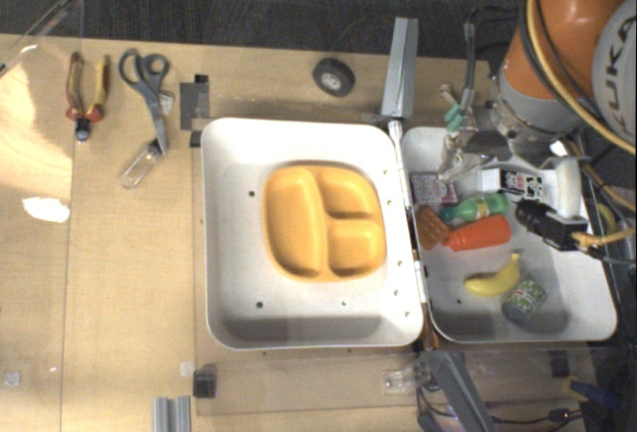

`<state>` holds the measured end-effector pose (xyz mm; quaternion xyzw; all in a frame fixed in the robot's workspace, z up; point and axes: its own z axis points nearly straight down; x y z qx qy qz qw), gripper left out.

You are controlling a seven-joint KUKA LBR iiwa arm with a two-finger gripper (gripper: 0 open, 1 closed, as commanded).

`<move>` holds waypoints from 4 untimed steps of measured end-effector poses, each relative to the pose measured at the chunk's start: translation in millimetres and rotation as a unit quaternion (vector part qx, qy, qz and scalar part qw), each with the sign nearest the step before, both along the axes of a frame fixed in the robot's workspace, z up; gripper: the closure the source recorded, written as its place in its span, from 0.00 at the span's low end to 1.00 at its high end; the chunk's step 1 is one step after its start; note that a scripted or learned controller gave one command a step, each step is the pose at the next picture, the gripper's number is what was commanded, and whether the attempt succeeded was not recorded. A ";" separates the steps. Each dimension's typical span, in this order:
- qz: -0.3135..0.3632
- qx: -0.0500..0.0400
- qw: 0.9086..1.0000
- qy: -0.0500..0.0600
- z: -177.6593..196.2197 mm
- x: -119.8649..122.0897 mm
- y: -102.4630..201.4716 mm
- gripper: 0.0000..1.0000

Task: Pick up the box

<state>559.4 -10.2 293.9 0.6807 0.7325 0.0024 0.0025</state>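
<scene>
Wooden bench [109, 271] carries two white bins. At centre, the left bin [234, 221] holds a yellow divided tray [323, 219]. At right, the other bin [587, 306] holds a small box [430, 189] at its left wall — beside a green bottle [476, 210], carrot [478, 235] and banana [495, 279]. Just above the box, the gripper [453, 153] hangs — fingers slightly apart, gripping nothing.

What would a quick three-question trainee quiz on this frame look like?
1. True or false: the banana shares a bin with the yellow tray.
2. Which bin is the arm reaching over?
3. What lies on the bench beside the pliers? A scissors B hammer C spoon

Key: 1 false: the tray is in the view's left bin, the banana in the right bin. 2 the right bin. 3 A.
</scene>
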 end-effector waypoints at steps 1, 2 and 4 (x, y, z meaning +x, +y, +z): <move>0.076 0.000 0.997 0.002 -109.4 -0.9 -40.7 1.00; -0.011 0.000 1.000 0.000 -48.1 7.6 15.5 1.00; 0.022 0.000 1.000 0.000 28.6 30.7 22.1 1.00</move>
